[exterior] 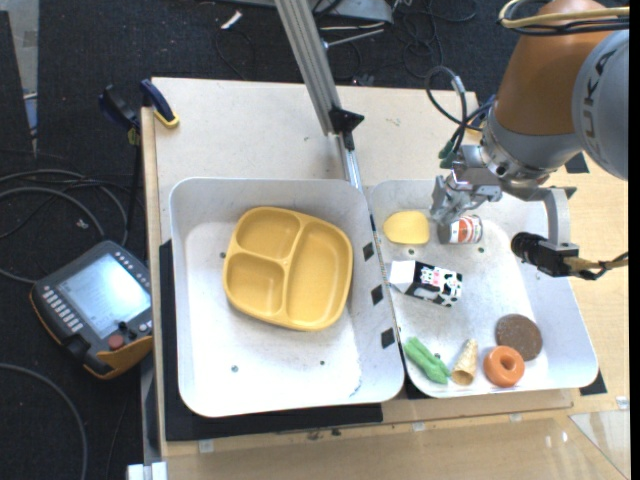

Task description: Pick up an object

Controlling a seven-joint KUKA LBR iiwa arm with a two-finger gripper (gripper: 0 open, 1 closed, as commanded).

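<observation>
Tan bench [240, 133] bears two white bins [200, 368] over dark floor [70, 28].

The arm [590, 58] is a thick rounded body, grey on its outer casing with a broad orange band just above the hand. A yellowish cable loops over the top of that band. Below it sits a grey metal wrist block, and black cables curl out beside it. The hand [450, 205] is small, dull grey metal, blocky and angular.
</observation>
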